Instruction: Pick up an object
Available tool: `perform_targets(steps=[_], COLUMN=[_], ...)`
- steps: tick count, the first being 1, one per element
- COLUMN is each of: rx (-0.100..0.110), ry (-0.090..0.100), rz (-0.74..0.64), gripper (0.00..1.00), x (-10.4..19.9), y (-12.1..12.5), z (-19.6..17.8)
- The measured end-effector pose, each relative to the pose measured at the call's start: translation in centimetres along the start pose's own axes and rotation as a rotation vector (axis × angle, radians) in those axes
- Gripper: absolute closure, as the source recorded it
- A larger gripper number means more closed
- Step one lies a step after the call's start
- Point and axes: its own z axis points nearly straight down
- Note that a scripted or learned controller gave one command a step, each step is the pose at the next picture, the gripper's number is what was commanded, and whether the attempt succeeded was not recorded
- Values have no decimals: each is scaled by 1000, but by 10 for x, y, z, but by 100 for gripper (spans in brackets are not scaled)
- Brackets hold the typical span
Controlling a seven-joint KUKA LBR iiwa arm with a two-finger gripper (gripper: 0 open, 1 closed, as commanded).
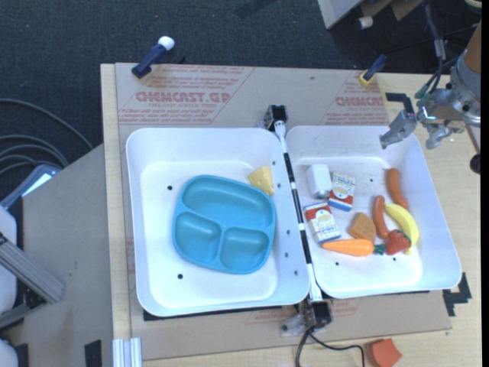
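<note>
One claw [416, 128], arm cut off at rt edge.

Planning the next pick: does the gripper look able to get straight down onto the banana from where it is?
Probably yes. The gripper sits above the right bin's far rim, and nothing lies over the banana. The sausages and strawberry crowd its sides, so they may get nudged.

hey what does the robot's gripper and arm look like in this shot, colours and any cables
At the camera view's upper right, the gripper is a metallic grey assembly with a pale grey finger jutting toward the right bin. Thin dark cables run down to it from above. At the frame's edge, a patch of the arm shows orange-tan above a grey, rounded section.
</note>
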Motion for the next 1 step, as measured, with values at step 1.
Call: perform_targets(steps=[1], rx=[1], ry=[0], rz=[-1], gripper=[0], x=[11], y=[34], z=[147])
